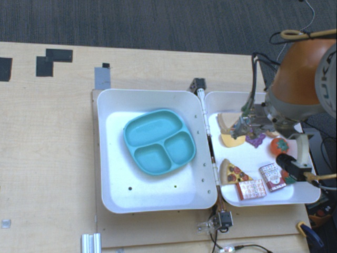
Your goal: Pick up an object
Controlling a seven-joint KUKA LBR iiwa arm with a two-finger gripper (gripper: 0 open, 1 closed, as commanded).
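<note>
Bench point(47, 157): pale wood, fills most of the scene. Dark grey carpet point(131, 9) runs along the far side. Black tape patches point(52, 61) sit on the bench at far left.

Two white bins, side by side and touching. The left bin point(102, 157) holds one blue divided plate point(159, 141), flat, roughly centred, with three compartments and nothing in them. The right bin point(274, 199) holds all the small stuff.

My arm point(297, 70) comes in from the right, and its orange band covers the far right corner of the right bin. My claw point(246, 124) hangs over the far left part of that bin, low, right above a yellow piece point(231, 139). Can't tell if the claw is apart or together; it's dark and cluttered there. Can't tell if it touches the yellow piece either.

A purple toy point(257, 139) is just right of the yellow piece, shape unclear. An orange-red ball point(279, 145) lies further right. A pizza slice point(231, 172) is near the left wall of the right bin. Two red cartons, one point(251, 188) at the near rim and one point(272, 176) just right of it; labels too small to read.

The right bin's right edge is partly hidden by my wrist hardware.
</note>
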